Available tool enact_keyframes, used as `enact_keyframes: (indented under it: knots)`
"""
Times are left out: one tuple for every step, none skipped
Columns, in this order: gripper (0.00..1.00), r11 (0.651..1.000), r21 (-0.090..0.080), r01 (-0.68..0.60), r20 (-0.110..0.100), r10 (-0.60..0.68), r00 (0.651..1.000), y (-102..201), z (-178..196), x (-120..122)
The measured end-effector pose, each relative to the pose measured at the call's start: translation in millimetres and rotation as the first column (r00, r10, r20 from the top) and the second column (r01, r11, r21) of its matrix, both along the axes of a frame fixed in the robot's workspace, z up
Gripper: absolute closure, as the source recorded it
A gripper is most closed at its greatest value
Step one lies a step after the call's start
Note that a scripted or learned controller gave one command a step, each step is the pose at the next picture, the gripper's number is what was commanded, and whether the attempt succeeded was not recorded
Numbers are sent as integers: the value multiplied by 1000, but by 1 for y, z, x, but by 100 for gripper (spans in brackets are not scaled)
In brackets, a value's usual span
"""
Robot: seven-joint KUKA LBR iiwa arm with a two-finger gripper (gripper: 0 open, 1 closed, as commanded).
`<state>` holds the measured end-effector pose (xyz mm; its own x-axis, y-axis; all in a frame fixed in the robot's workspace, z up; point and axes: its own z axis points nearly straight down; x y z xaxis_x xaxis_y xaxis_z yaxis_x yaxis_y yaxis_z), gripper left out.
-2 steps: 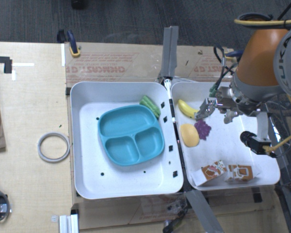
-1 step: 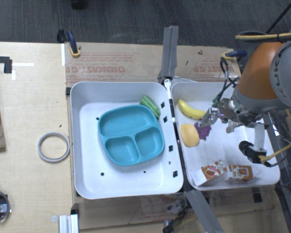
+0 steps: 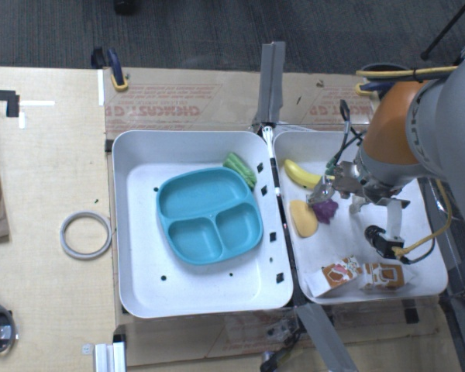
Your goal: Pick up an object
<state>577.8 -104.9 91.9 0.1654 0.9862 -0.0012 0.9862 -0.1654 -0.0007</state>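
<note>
In the right bin [image 3: 426, 281], the grey arm [image 3: 442, 122] with its orange band [image 3: 395, 122] is reaching in from the right side and hanging over the bin's middle, and the gripper [image 3: 335, 183] at its end is sitting low among the objects. A small purple object [image 3: 323, 206] is lying directly below and to the left of the gripper, touching or nearly touching the tool's tip; whether the claw is open, closed or gripping the purple piece cannot be told from this slanted look, since the wrist hardware is covering the tip. Relative to that purple object, a yellow banana [image 3: 301, 173] is lying just above and to the left, slanting toward the bin's far left corner, and a pale yellow-orange rounded object [image 3: 304, 218], perhaps a lemon or potato toy, is resting just to the lower left, close beside it. Well below and to the right of the purple object, a flat printed packet [image 3: 363, 276] in white, orange and brown is lying near the bin's front edge. To the left of the purple object, across the divider between the bins, the left bin [image 3: 139, 270] is holding a blue three-compartment plate [image 3: 209, 215], and a green ridged object [image 3: 240, 169] is lying against the plate's far right corner. Far to the left, on the bench outside the bins, a grey ring [image 3: 86, 234] is lying flat.
</note>
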Motion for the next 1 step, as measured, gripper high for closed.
enact_keyframes:
  knots:
    - [100, 1000, 0, 2, -3, -2, 1000, -1, 8, 0]
